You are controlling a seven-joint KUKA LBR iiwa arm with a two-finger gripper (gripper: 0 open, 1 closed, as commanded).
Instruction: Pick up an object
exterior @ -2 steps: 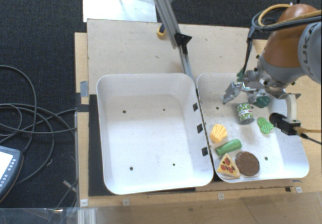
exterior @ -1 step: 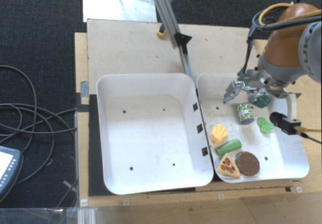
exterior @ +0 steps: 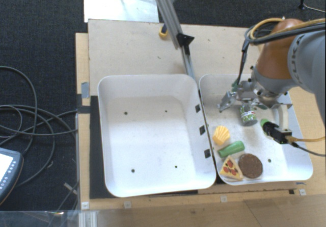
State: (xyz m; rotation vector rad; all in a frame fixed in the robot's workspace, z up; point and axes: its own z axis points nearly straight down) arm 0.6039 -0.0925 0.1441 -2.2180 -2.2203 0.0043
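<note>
Gripper (exterior: 248, 110) low over right bin (exterior: 300, 167) near its far edge, fingers' spread impossible to tell, small green-labelled can (exterior: 248, 116) beneath it, label unreadable, yellow shell (exterior: 221, 134), green pickle (exterior: 232, 148), pizza slice (exterior: 231, 168), brown patty (exterior: 250, 166) by near-left corner.

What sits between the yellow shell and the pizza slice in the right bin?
In the camera view, the green pickle lies between the yellow shell and the pizza slice.
</note>
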